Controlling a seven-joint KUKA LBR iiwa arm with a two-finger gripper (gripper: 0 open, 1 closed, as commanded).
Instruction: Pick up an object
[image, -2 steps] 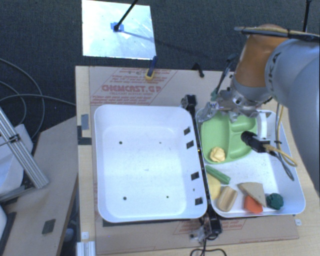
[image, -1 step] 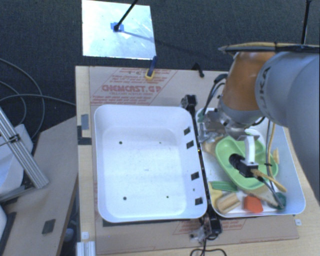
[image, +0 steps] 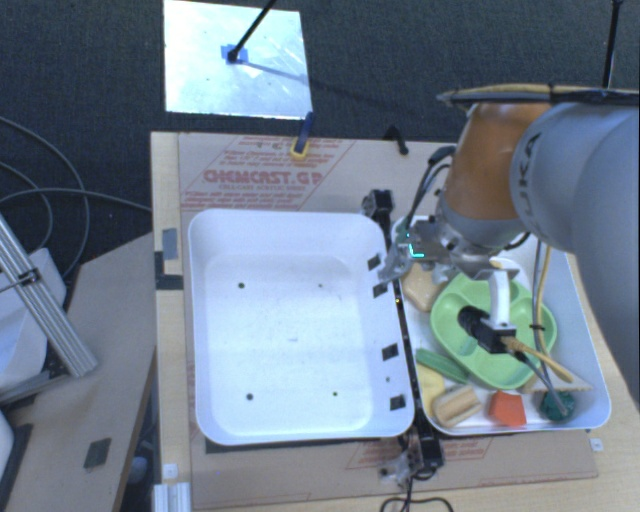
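The hand (image: 424, 253) hung over the right bin's (image: 598, 382) far-left corner, its opening impossible to tell. Centring squarely above the tan piece (image: 420, 291), clear of the green bowl (image: 520, 358), seemed wisest.

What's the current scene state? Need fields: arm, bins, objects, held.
arm: grey arm with orange band, reaching over the right bin
left bin: white, beside the right bin
right bin: white, holds all the loose objects
objects: green dish, orange block, tan block, green stick, teal-headed brush
held: cannot tell
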